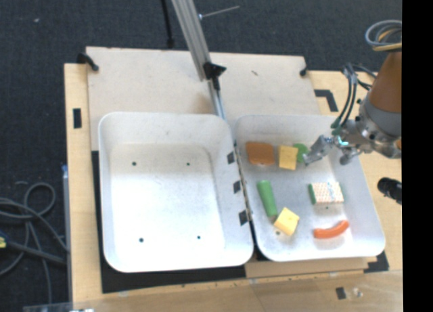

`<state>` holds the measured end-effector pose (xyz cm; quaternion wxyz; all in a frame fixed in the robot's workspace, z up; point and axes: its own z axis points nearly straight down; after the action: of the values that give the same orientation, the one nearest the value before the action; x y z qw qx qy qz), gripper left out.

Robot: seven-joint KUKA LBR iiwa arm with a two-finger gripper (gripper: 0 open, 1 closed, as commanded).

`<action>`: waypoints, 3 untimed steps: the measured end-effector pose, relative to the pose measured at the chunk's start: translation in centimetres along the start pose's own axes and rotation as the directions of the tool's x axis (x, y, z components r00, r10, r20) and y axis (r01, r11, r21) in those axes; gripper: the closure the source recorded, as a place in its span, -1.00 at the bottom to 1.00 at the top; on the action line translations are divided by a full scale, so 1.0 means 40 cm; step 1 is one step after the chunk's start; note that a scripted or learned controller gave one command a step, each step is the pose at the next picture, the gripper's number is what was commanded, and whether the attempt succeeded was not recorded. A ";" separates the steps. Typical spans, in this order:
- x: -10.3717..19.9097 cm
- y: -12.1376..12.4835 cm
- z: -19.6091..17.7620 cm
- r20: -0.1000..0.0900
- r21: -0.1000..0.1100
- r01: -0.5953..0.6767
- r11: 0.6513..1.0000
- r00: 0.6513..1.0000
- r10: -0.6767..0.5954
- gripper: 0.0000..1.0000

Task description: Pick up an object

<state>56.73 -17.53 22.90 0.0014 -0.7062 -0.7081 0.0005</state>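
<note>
The right bin (362, 199) holds several small objects. A brown block (260, 153) and a yellow cube (288, 157) lie side by side near its back left, with a small green piece (301, 148) just right of the cube. A green cylinder (267, 197), a second yellow cube (286, 222), a white-and-green patterned block (326, 193) and an orange-red sausage shape (331, 230) lie farther forward. My gripper (329, 148) hangs over the bin's back right, just right of the green piece. Nothing shows in its grasp.
The left bin (111, 168) stands beside the right one, their walls meeting at the middle. A slanted metal pole (193, 26) rises from behind the bins. Cables (20, 216) lie on the floor at the left.
</note>
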 end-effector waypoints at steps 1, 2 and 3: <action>0.001 0.003 -0.006 0.001 -0.005 0.000 1.000 1.000 0.000 -1.00; 0.017 -0.011 0.115 0.003 0.001 -0.005 1.000 1.000 0.005 -1.00; 0.000 -0.017 0.270 0.003 0.002 -0.005 1.000 1.000 0.005 -1.00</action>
<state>56.04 -17.50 12.12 0.0010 -0.7080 -0.7062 0.0026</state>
